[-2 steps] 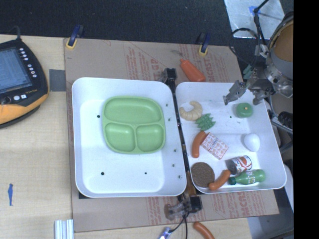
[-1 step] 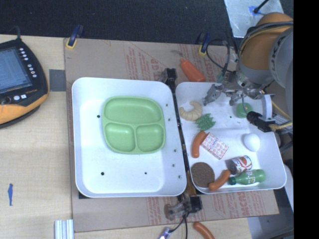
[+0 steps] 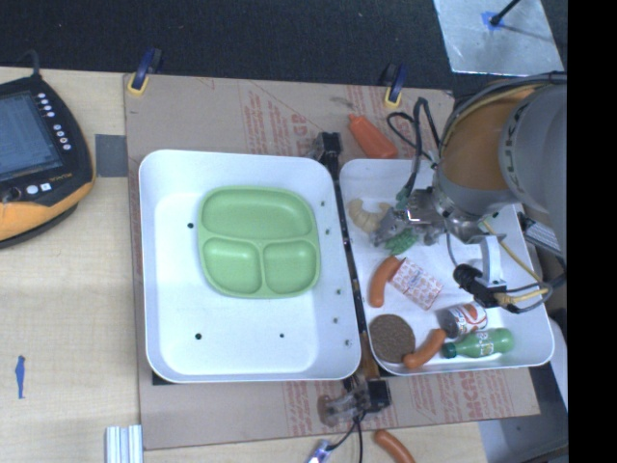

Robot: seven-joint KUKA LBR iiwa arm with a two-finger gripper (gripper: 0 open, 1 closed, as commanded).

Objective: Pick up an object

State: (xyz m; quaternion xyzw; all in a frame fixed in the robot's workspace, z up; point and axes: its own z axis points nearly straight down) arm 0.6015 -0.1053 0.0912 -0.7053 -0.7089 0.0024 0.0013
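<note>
Fingers (image 3: 398, 231) just above the orange sausage (image 3: 384, 280).

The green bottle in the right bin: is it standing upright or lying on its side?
Lying on its side. The green bottle stretches lengthwise across the floor of the right bin, near the front corner, beside a sausage.

Grey arm (image 3: 535, 152), orange band, black cables, metal claw (image 3: 405, 222)
</note>
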